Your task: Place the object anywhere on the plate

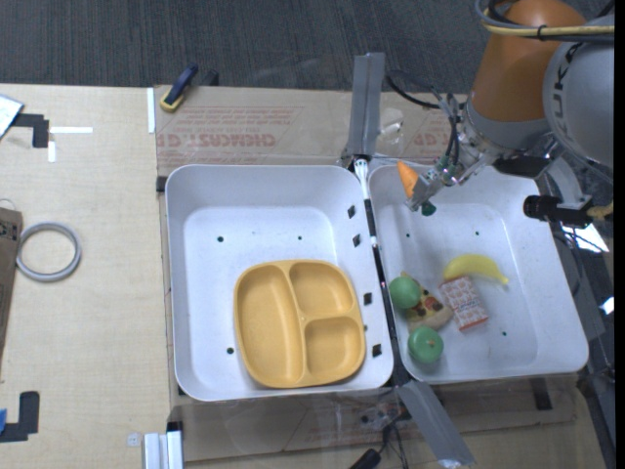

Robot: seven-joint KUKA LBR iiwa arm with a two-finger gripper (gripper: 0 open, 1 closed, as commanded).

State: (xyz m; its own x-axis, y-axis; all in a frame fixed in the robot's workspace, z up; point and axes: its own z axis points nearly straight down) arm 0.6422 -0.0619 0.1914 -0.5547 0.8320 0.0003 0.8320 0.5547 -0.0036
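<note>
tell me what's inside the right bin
In the right bin: a banana, a red-and-white packet, two green fruits, an orange carrot-like piece beside the gripper. A small item lies partly covered between the fruits.

Two shallow white bins sit side by side on a pale wooden bench (78, 360). The right bin (547, 350) has a small red and white box (465, 303) near its middle. A roll of grey tape (47, 250) lies flat on the bench, well left of the left bin (195, 262). At the far edge, a blue and yellow tool (179, 88) rests beside a strip of brown cardboard with red lettering (249, 130). Beyond the bench is dark grey carpet (244, 18).
</note>
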